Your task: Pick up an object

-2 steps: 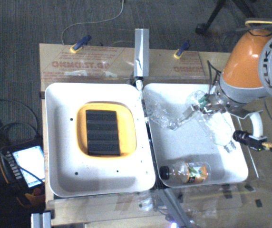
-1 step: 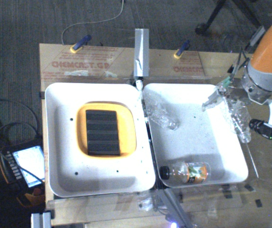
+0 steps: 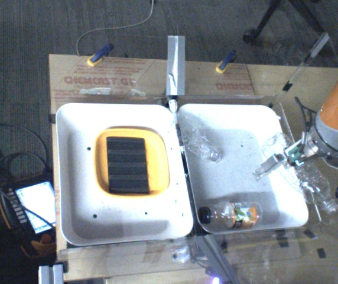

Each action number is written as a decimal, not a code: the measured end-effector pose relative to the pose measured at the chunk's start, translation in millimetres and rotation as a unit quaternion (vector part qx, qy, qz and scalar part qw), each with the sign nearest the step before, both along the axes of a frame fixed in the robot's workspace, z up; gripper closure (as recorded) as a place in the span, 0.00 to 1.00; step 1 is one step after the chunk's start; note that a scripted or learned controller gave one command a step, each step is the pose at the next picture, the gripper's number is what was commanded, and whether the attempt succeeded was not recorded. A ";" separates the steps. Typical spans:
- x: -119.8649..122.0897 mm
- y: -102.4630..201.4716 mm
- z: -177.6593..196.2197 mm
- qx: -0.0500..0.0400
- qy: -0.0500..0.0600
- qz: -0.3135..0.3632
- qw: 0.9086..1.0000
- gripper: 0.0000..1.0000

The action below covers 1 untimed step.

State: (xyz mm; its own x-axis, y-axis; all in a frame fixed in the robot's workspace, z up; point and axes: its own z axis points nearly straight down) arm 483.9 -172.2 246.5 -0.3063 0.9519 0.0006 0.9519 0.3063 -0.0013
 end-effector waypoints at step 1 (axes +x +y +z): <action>-0.1 8.1 -102.1 0.001 0.000 0.079 0.997 0.00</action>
